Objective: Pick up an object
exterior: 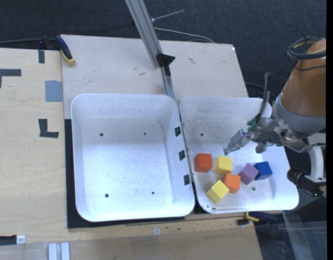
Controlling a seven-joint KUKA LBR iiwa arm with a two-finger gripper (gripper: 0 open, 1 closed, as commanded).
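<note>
When reading this stage, treat as approach, not yet as grasp.

- Left bin [82, 145], centre of frame: not involved.
- Right bin [220, 110], lower right of frame: contains six cubes, clustered toward its lower edge.
- Arm [304, 91]: enters from right edge, reaches over right bin.
- Gripper [235, 143]: hovers over middle of right bin, just above the cluster in frame, apart from every cube. Spread or closed: cannot tell.
- Yellow cube [224, 164]: nearest candidate, just below gripper in frame, touching red cube [203, 162] on its left.
- Purple cube [249, 173] and blue cube [262, 169]: side by side, further right.
- Orange cube [232, 182] and second yellow cube [217, 190]: lowest, touching.

Next move, as judged: shift slightly down-frame, descend over yellow cube, close. Expect crowding neighbours to hinder a clean grip.
</note>
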